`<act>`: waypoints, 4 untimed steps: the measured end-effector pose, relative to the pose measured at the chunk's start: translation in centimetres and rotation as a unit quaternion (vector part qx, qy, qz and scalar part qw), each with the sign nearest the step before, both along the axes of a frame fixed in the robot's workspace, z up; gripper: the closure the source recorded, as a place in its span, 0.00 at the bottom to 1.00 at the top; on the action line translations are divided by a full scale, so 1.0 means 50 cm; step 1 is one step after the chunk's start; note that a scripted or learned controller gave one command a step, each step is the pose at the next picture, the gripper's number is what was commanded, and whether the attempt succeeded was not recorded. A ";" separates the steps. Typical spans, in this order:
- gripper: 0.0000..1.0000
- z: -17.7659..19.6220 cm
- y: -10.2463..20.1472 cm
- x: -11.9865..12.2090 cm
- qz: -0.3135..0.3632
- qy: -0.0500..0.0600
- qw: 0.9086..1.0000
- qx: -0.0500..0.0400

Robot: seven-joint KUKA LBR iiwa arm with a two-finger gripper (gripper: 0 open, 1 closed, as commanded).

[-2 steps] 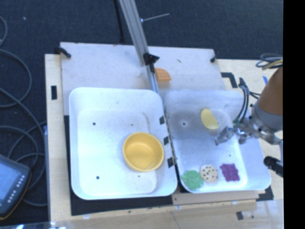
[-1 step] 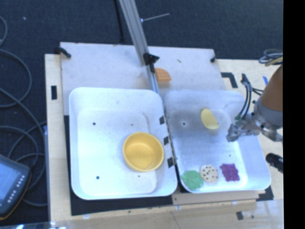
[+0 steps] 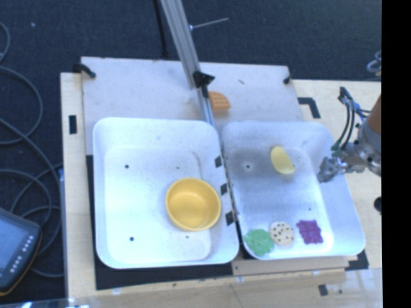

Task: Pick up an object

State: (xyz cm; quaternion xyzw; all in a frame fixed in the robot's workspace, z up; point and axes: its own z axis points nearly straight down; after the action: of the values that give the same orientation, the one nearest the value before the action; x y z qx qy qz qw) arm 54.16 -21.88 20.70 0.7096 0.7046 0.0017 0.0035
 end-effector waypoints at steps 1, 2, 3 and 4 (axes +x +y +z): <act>1.00 0.088 -0.003 0.003 0.005 0.000 1.000 0.000; 1.00 0.067 0.101 -0.003 0.006 0.003 1.000 0.001; 1.00 0.053 0.202 -0.024 0.006 0.003 1.000 0.001; 1.00 0.036 0.308 -0.030 0.007 0.003 1.000 0.002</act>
State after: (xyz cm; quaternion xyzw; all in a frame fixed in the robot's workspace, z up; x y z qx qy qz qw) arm 52.66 -6.50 22.51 0.7050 0.7092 0.0005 0.0002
